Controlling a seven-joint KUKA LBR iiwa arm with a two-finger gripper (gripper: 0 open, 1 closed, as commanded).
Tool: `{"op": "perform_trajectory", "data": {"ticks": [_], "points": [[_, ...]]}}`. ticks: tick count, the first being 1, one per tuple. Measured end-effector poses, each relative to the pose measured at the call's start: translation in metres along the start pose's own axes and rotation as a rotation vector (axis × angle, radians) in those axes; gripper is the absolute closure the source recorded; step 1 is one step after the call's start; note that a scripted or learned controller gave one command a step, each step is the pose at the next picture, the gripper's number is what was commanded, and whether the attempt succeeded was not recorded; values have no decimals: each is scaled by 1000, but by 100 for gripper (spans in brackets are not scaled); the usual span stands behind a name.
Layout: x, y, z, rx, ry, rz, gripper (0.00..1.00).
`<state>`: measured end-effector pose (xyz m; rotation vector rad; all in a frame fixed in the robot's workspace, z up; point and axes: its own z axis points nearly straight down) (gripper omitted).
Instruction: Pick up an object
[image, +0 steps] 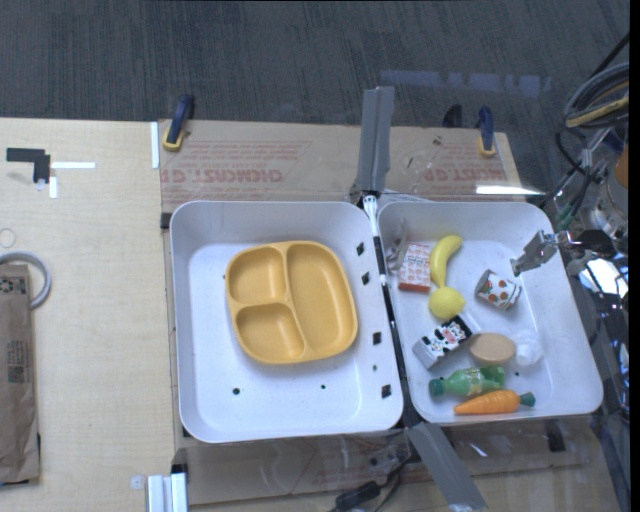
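Note:
The right bin (570, 330) holds several toy foods. A yellow banana (443, 258) lies above a lemon (447, 301), with a red-and-white packet (414, 266) to their left. A small white carton with red marks (497, 290) sits near the bin's right side. Lower down are a black-and-white carton (443, 340), a tan round bun (491, 349), a green bottle (467, 381) and an orange carrot (490, 402). My gripper (533, 254) hangs at the bin's upper right, just up and right of the small white carton, with nothing seen in it.
The left bin (200, 390) holds a yellow divided plate (291, 300). A grey divider post (376, 140) stands behind the seam between the bins. Cables (600, 100) hang at the far right. A brown bag (18, 370) lies on the bench at the left.

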<state>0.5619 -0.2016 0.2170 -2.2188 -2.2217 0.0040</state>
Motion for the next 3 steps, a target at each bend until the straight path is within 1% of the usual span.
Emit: {"op": "perform_trajectory", "data": {"ticks": [1, 2, 3], "points": [[19, 18, 125, -3, -1, -8, 0], [18, 18, 116, -3, -2, -6, 100], [100, -51, 9, -1, 0, -104, 100]]}}
